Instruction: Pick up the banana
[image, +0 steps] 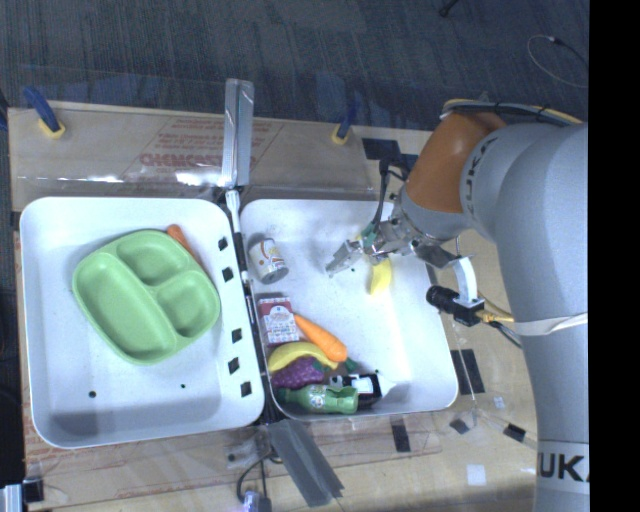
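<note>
A small yellow banana (380, 277) shows in the right bin (420, 350), upright against the white floor near the bin's middle right. My gripper (356, 254) sits directly above and to the left of it, touching or nearly touching its top end. Whether the banana is held or only lies under the gripper is unclear from this slanted view. A second curved yellow fruit (297, 356) lies in the pile at the bin's front left.
The front-left pile also holds an orange carrot (322, 338), purple grapes (300, 375), a green bottle (322, 400) and a red packet (276, 318). A metal can (266, 258) stands by the divider. The left bin (60, 400) carries a green divided plate (146, 295) and a carrot (179, 238).
</note>
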